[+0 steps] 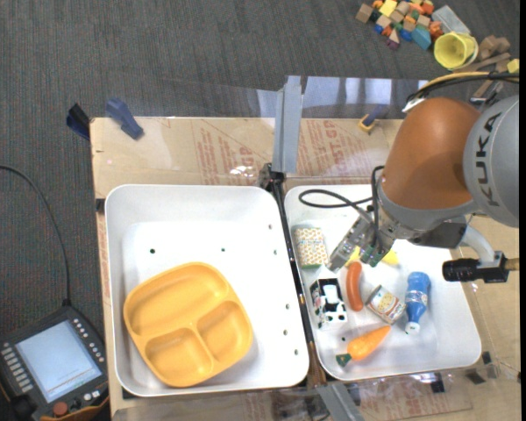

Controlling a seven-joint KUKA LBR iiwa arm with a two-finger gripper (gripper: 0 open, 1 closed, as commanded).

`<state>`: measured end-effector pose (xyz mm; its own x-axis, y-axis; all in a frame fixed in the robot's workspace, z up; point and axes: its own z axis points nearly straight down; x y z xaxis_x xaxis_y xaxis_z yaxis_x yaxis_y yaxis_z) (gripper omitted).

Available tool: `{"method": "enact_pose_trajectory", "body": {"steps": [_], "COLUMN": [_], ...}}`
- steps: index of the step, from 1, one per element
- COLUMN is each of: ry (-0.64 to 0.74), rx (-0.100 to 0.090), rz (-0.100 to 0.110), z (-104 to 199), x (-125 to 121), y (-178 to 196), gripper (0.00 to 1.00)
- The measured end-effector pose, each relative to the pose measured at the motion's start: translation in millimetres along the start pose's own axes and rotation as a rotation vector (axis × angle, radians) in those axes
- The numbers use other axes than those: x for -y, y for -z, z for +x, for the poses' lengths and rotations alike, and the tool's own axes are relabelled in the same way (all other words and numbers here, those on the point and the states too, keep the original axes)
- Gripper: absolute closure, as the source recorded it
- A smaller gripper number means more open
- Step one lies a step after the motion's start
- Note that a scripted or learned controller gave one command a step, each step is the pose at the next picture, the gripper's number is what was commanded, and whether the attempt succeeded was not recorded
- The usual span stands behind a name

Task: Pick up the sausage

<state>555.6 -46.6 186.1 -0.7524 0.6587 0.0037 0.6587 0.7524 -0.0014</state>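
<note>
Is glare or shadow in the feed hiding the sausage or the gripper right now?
Camera view: lighting is even, and the sausage reads sharply against the white right bin. A faint glare sits on the clear sheet behind the bins. The gripper lies under the arm's own bulk, dim and slightly soft, so its finger state is unclear.

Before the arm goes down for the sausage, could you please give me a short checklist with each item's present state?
1. Sausage in view in the right bin: ok.
2. Pincer above the sausage's upper end: ok.
3. Pincer opening: cannot tell.
4. Room beside the sausage: not ok; the cow figure and the small can lie close on either side.
5. Nothing lying on the sausage: ok.
6. Carrot and blue bottle away from the sausage: ok.
</note>
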Motion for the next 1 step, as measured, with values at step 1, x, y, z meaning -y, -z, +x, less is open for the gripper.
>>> {"method": "enact_pose_trajectory", "body": {"steps": [1], "ry": [0.139], "rx": [0.005], "rz": [-0.003], "z": [-80.9], "x": [37.5], "y": [88.4], "gripper": [1.0]}}
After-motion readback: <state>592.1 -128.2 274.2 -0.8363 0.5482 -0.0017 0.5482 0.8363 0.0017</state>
